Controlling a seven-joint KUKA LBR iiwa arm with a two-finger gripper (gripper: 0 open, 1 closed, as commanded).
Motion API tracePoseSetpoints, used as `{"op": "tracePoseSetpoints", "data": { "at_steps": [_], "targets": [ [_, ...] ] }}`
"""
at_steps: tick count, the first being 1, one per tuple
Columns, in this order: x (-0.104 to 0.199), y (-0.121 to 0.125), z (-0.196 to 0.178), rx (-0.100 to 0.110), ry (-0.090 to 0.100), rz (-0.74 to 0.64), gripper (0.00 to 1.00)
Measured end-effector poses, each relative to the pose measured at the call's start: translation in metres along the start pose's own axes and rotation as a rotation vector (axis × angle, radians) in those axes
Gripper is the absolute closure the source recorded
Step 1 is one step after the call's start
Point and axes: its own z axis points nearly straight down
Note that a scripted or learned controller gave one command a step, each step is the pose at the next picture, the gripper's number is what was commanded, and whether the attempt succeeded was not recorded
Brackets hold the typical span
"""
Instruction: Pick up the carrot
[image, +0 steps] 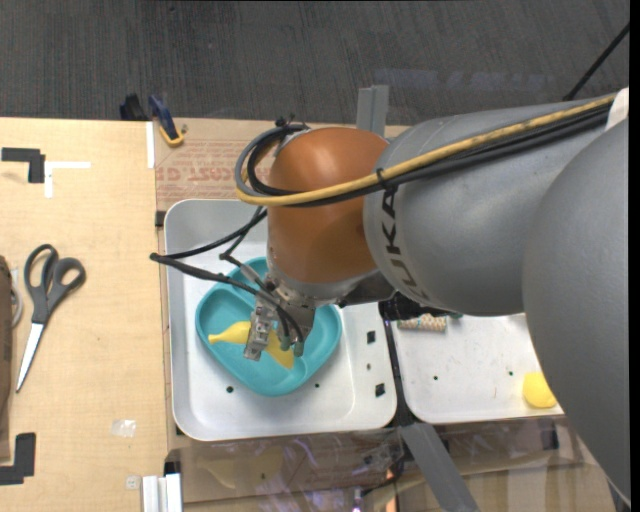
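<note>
My gripper (268, 342) reaches down into a teal bowl (220, 360) that sits in the left white bin (190, 400). A yellow tapered piece (230, 333) lies inside the bowl, its pointed end toward the left, and the gripper's tip is right at its right end. A second yellowish patch (286, 356) shows just right of the gripper, partly hidden by it. I cannot tell whether either piece is the carrot. The arm's orange band (315, 215) and grey body cover the back of the bowl and the bin.
The right bin (470, 395) holds a round yellow item (539, 391) near its right edge and a small ribbed brownish item (424, 323) at its back. Scissors (42, 295) lie on the wooden bench to the left.
</note>
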Motion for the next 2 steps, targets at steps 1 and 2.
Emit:
{"op": "tracePoseSetpoints", "data": {
  "at_steps": [1,2],
  "targets": [
    [-0.0007,0.0000,-0.0084,0.002,-0.001,-0.002,1.00],
    [-0.0016,0.0000,-0.0170,0.003,-0.003,-0.003,1.00]
  ]
}}
